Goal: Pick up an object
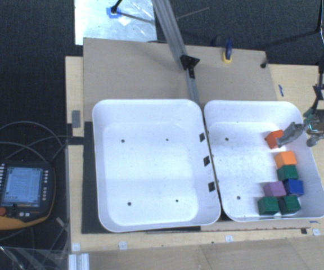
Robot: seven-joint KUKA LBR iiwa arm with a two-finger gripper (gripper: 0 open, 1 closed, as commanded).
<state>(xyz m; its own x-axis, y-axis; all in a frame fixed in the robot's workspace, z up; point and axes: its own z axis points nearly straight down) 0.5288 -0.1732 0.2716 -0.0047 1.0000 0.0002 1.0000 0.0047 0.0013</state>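
Down at the near edge, the pale bench (151, 252) meets dark carpet (27, 49), a teach pendant (18, 193) lying left. Green (268, 206), purple (274, 189), blue (294, 187) and orange (286, 158) blocks crowd the right bin (235, 207). Farther up, the gripper (290, 133) hangs beside a red-orange block (273, 139); whether its fingers are wide or narrow cannot be told.

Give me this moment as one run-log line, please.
gripper at orange block, right bin | grasp unconfirmed | six other blocks clustered below
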